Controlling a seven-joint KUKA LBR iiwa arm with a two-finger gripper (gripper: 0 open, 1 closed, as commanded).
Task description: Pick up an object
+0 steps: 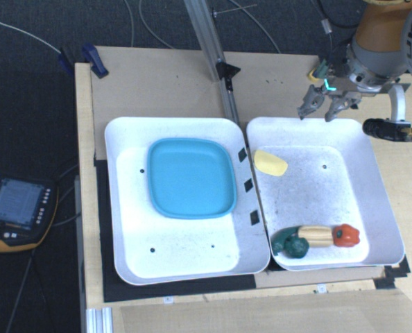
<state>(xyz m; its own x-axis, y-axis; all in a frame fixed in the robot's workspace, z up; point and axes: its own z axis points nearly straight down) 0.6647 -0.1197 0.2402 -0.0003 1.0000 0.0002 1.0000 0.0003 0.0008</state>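
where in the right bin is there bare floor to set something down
In the right bin, the middle and far right floor is bare, bordered by the yellow piece at the far left and the near-edge row: green object, tan piece, red object. That near edge is crowded. The gripper hangs over the far rim.

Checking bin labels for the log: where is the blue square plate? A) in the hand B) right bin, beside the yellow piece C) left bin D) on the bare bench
C: the blue square plastic plate lies flat in the left shallow white bin, while the right shallow white bin holds the pale yellow piece and the other small objects.
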